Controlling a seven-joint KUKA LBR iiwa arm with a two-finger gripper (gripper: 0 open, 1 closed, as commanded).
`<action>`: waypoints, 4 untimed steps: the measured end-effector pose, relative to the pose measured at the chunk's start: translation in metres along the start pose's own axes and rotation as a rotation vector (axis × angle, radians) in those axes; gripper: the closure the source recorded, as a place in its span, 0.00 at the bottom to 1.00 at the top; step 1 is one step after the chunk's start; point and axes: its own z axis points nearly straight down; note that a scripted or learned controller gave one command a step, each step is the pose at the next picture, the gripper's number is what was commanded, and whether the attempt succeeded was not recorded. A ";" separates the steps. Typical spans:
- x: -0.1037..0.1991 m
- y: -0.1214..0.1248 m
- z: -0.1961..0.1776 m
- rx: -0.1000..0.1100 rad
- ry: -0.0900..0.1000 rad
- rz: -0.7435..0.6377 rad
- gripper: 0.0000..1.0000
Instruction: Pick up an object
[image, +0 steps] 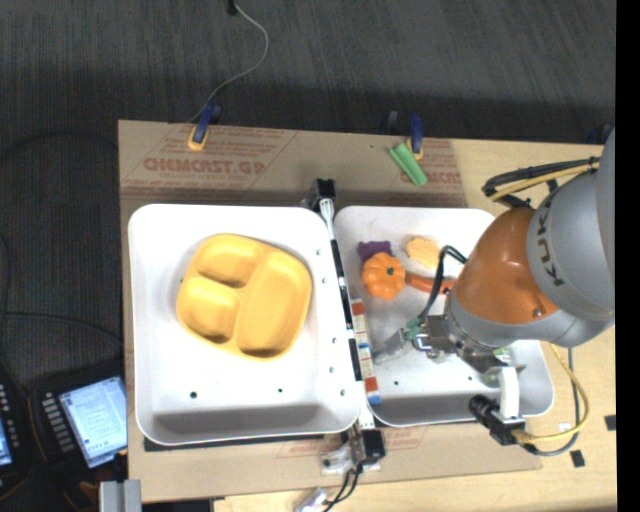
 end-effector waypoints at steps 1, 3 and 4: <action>0.001 0.079 0.001 0.001 0.001 -0.001 0.00; 0.001 0.079 -0.010 -0.001 0.000 -0.001 0.00; -0.004 0.041 0.000 -0.005 -0.001 -0.001 0.00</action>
